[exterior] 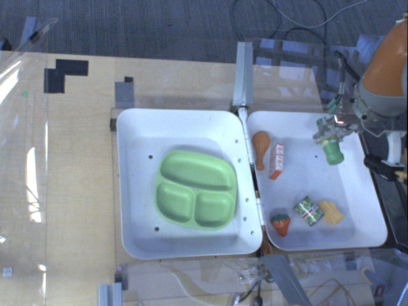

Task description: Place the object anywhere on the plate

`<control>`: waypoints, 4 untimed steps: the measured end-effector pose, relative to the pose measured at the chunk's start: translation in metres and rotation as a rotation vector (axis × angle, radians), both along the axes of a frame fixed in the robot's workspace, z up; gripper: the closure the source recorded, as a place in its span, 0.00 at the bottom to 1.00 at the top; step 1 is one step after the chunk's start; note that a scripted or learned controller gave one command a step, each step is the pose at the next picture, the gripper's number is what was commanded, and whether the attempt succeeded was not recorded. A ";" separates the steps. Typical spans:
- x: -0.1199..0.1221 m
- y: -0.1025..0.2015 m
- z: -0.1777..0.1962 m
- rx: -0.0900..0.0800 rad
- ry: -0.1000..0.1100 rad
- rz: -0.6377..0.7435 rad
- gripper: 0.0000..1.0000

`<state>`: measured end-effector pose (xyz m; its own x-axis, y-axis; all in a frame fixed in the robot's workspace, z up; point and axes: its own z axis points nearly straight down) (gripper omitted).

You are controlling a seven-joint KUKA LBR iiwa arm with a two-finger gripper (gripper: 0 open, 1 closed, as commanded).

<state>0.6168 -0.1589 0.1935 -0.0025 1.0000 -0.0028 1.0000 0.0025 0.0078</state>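
bench [64, 190]: pale wood | left white bin [134, 234] and right white bin [370, 234] side by side | black tape patch [64, 74] far left

The green plate [194, 190] lies in the middle of the left bin [137, 171], its three compartments bare, with open white floor all round it, widest along the frame's left and top sides. The raised rims where the two bins meet [248, 171] form a ridge between them. In the right bin [363, 234], a brown drumstick-shaped piece [260, 146] and a small orange-and-white carton [276, 161] crowd the upper left by that ridge. A strawberry [280, 224], a green patterned block [308, 210] and a yellow piece [330, 212] line the lower part. The centre floor between these groups is open. The gripper [331, 136] with a green cylinder [333, 152] below it occupies the upper right.
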 end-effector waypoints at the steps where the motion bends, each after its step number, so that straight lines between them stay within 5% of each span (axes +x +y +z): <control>1: 0.002 0.052 -0.071 0.001 -0.001 0.212 1.00; 2: -0.040 0.132 -0.007 0.000 0.001 0.448 1.00; 3: -0.046 0.217 -0.008 0.002 0.001 0.336 1.00; 4: -0.046 0.216 -0.008 0.002 0.001 0.336 0.00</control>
